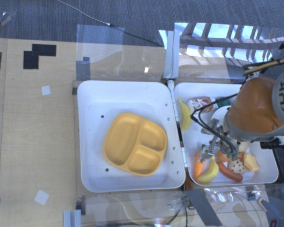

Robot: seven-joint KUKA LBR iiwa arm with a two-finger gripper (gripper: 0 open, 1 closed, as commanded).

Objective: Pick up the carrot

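The carrot is a small orange piece that lies near the front left corner of the right bin, with a yellow banana-like fruit against it. My gripper hangs low over the bin, just right of and behind the carrot. It is open, its fingers spread above the pile of toy food, and the carrot is not between them. The arm's orange band hides the middle of the bin.
A red sausage, a round cookie and a pale wedge crowd the bin's front. Another yellow fruit lies by the divider. The left bin holds a yellow divided plate.
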